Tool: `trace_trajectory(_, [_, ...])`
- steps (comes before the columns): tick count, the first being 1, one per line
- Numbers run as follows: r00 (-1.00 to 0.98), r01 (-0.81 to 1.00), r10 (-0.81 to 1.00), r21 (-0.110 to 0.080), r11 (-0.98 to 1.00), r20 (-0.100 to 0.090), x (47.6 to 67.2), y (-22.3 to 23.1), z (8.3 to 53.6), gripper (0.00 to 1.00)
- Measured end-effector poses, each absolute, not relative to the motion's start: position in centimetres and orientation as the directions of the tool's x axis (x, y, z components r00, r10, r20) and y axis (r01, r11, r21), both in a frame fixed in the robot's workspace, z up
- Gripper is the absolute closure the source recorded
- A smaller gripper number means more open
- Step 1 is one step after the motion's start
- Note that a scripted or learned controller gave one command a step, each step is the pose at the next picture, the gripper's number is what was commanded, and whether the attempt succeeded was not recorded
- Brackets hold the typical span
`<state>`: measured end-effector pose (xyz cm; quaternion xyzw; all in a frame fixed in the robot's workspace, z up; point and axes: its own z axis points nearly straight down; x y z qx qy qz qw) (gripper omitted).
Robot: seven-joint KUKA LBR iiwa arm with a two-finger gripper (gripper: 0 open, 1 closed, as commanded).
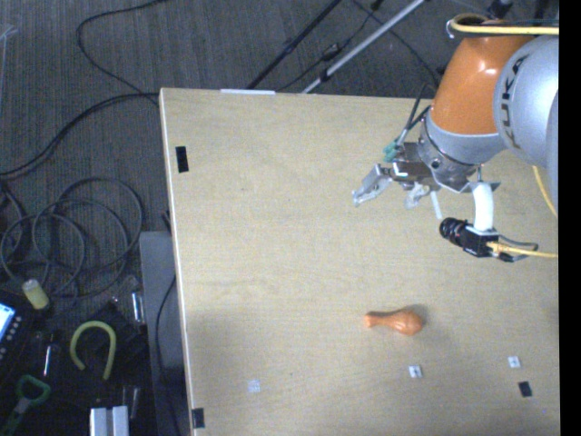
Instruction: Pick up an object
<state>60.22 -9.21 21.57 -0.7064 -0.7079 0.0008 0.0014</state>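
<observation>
The arm reaches in from the right, its orange band and grey wrist high over the far right part of the tan board (pixel 272 243). The gripper (pixel 392 189) hangs at the end of it, pointing left, its two pale fingers (pixel 368 192) spread apart with nothing between them. The one loose object, a small orange pear-shaped thing (pixel 397 322) (bulb to the right, thin neck to the left), lies flat on the board well nearer than the gripper and apart from it. A few small dark and pale marks sit on the board near its near right corner. Left of the board, cables (pixel 82 225) coil on the dark floor.
</observation>
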Motion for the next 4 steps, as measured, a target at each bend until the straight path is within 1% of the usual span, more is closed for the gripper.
trace_trajectory(1, [0.171,0.985,0.985,-0.003,-0.171,-0.001,65.5,-14.2,19.7,0.00])
trace_trajectory(2, [0.166,0.986,0.986,0.000,-0.166,-0.002,66.8,-20.6,23.5,0.00])
trace_trajectory(3, [0.019,1.000,1.000,-0.002,-0.019,-0.003,66.8,-21.7,14.1,0.00])
trace_trajectory(4, [-0.233,0.973,0.973,-0.002,0.233,-0.002,66.9,-22.2,8.4,0.00])
